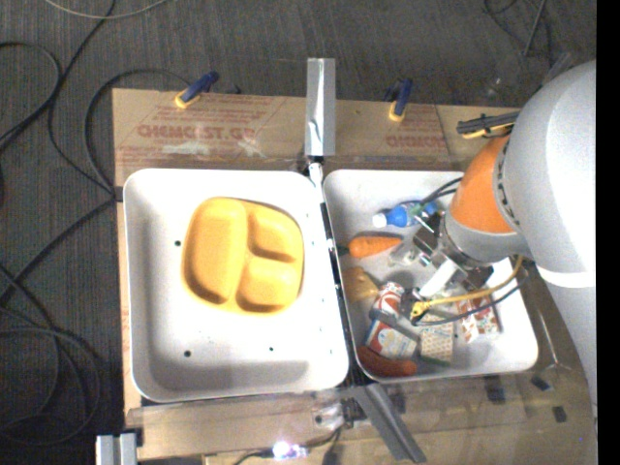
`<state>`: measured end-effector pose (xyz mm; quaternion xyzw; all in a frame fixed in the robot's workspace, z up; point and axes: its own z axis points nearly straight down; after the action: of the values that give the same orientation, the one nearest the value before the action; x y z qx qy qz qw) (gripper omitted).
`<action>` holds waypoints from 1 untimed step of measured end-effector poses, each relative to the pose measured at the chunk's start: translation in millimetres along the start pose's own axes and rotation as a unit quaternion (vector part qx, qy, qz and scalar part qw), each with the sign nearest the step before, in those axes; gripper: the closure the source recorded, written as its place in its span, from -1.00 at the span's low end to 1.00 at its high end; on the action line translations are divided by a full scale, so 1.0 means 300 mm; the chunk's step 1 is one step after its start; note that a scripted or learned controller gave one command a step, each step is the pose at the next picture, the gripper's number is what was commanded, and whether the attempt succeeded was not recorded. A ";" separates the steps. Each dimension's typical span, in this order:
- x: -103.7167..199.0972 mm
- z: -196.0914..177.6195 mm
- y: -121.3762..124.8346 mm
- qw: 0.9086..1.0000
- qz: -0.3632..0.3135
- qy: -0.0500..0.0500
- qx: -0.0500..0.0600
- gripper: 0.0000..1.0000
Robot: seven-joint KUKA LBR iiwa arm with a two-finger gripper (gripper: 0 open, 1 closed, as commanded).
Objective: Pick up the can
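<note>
On the left, the left bin (145, 289) sits on a cardboard-covered surface (145, 124) and holds a yellow sectioned tray (244, 255), which lies near the bin's middle with its compartments facing up. Two blue-and-yellow clamps, one at the left (196, 89) and one further right (397, 99), grip the far edge of the cardboard, and a grey metal strip (320, 109) stands between them, pointing down toward the seam where the two bins meet. The right bin (518, 352) lies just beside the left one and holds a clutter of small things: a blue-capped bottle (397, 217) lying on its side near the far wall, an orange carrot (373, 246) just below it, and a brownish object (360, 284) close to the dividing wall. The can (389, 335), with a red and white label, lies tilted toward the near part of this bin, with a reddish sausage (387, 364) at the near wall just under it and a small patterned packet (436, 342) beside it. The claw (431, 284) hangs over the middle of the right bin, above and a little right of the can; I cannot tell how its grip is set. The grey arm with its orange band (480, 206) reaches in from the right.
</note>
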<state>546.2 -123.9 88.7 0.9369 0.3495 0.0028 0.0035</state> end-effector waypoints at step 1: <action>0.222 0.004 0.141 1.000 0.012 -0.007 0.007 -1.00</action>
<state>624.1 -112.3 88.1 0.9411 0.3382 -0.0060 -0.0011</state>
